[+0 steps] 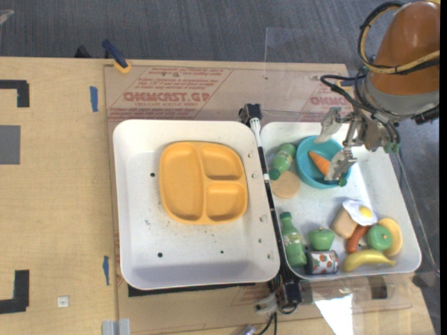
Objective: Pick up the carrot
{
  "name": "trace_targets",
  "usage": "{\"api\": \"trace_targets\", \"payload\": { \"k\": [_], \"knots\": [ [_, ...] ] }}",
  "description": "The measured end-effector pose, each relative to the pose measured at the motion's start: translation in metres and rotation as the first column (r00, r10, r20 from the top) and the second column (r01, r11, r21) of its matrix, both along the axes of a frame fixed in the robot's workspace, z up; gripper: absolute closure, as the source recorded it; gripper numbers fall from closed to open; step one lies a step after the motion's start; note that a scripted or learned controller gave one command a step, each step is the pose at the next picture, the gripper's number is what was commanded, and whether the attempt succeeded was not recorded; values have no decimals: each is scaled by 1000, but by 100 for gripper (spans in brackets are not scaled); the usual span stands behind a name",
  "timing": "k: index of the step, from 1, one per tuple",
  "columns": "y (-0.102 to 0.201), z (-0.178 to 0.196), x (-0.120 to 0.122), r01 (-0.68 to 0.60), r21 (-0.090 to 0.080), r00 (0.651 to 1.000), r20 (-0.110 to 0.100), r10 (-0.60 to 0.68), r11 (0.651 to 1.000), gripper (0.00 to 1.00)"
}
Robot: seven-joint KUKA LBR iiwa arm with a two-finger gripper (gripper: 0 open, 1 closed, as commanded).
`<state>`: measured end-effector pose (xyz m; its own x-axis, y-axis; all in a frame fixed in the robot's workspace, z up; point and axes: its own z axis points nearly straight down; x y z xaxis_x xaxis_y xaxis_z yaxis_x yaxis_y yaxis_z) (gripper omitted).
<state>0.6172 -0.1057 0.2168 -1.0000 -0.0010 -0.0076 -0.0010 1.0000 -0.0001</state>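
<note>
Orange carrot (pixel 320 162): short, tapered toy piece, lying at a slant inside the teal bowl (pixel 311 167), thick end up-left and point toward the bowl's lower right. The bowl sits in the upper part of the right bin (pixel 401 194).

Gripper (pixel 336 153): hangs above the bowl's right side, fingers spread apart, one at the bowl's upper rim and the other by its right rim. Nothing sits between them; the carrot lies just to their left, not grasped.

Step in hand, as judged: the approach. The pick is not yet made. The next move likely calls for a small shift left over the carrot, a turn of the wrist so the fingers straddle its narrow width, then a descent inside the bowl wall before closing. The rim may block one finger.

Other contents, right bin: green bottle (pixel 281 159) and tan disc (pixel 285 185) just left of the bowl; second green bottle (pixel 292 240), green apple (pixel 321 239), can (pixel 323 262), banana (pixel 367 259) and fried egg (pixel 360 213) lower down.

Left bin (pixel 133 208): yellow divided plate (pixel 203 181).
</note>
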Motion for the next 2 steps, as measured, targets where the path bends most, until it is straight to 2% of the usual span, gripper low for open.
{"api": "trace_targets", "payload": {
  "k": [1,2],
  "knots": [
    [-43,-117,26,205,1,979,7,-205,979,0],
    [-42,-106,27,203,1,979,13,-203,979,100]
  ]
}}
